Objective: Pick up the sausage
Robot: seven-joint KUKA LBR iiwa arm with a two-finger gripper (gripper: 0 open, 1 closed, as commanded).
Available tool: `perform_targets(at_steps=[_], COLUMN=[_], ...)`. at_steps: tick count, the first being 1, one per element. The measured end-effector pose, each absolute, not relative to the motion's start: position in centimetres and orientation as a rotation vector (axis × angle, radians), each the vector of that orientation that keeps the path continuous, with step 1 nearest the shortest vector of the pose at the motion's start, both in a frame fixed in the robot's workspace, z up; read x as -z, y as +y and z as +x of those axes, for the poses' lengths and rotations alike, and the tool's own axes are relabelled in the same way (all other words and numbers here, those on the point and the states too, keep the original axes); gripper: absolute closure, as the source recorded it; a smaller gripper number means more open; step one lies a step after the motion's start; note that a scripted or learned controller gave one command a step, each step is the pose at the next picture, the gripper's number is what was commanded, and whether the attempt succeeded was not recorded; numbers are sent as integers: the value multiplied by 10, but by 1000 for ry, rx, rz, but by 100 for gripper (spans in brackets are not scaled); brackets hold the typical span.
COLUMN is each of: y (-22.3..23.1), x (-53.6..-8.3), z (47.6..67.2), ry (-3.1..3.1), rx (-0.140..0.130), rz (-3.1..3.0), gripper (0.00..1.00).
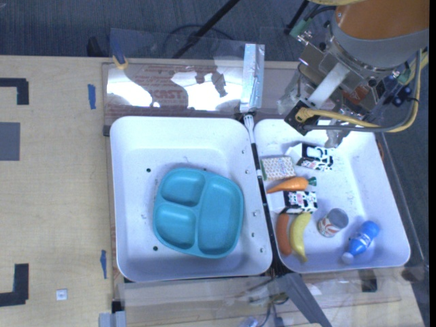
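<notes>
1. Down in the lower left corner of the right bin [388,182], close to the wall it shares with its neighbour: the sausage [283,234], orange-brown, lying flat with its long axis running up and down the view.
2. Pressed along its right side: a yellow banana [300,236], curved, roughly parallel, reaching a little lower in the view.
3. Just above both: a small black-and-white cow-patterned carton [302,200], near the sausage's upper end.
4. Above that: an orange carrot [289,184], lying across the bin with its green tip to the right.
5. Higher still: a pale speckled packet [276,167], and to its right a second cow-patterned carton [317,157].
6. Right of the banana, apart from it: a small can [332,222] tipped on its side, then a blue bottle [360,240] near the bin's lower right corner.
7. Over the far end of the right bin, well apart from the sausage: the gripper [332,136], hanging under the grey arm with the orange band [381,12]; cannot tell whether open or closed, and nothing seen held.
8. Across the shared wall, in the left bin [129,182]: a teal divided plate [199,211].
9. Under both bins: the light wooden tabletop [54,182], with blue tape marks.
</notes>
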State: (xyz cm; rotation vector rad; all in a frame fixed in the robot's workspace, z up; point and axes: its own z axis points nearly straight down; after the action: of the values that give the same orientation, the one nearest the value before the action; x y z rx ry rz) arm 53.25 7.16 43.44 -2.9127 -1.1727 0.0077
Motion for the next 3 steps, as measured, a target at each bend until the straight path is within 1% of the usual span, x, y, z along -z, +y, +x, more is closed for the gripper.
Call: perform_targets(at_steps=[1, 2, 3], y=[146, 198, 188], x=[-434, -216, -139], z=[482, 492, 567], ry=[-1035, -1297, -1194], rx=[-2, -5, -2], rz=[-2965, -2860, -2905], gripper=[0, 0, 0])
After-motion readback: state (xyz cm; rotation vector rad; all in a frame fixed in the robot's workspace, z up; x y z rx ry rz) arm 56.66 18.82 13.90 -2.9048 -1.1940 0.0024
